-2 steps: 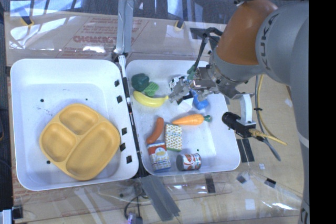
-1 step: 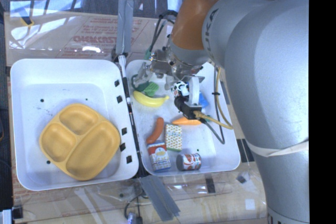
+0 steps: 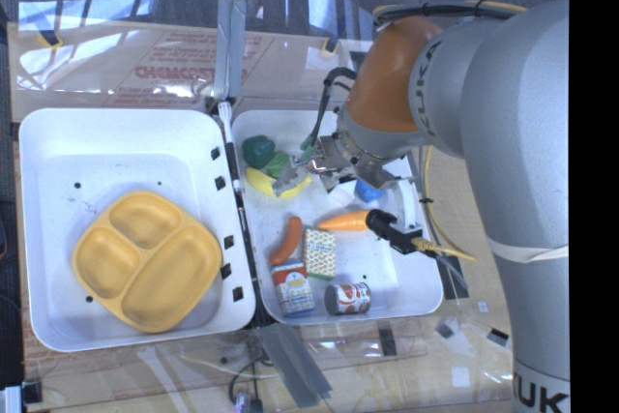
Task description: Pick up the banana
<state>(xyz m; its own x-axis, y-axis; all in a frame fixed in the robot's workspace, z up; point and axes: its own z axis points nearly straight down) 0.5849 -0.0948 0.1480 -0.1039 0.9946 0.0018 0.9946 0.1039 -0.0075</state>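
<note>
The claw [image 3: 293, 177] sits on the banana [image 3: 263, 179] — grip state unclear; green object [image 3: 258, 150] just up-left.

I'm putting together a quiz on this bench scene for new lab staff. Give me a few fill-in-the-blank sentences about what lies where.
1. The yellow divided plate lies in the ____ bin.
2. The banana lies in the right bin, just below a ____ green object.
3. The carrot has the colour ____.
4. The gripper is right at the ____.

Missing words: left; dark; orange; banana
</note>
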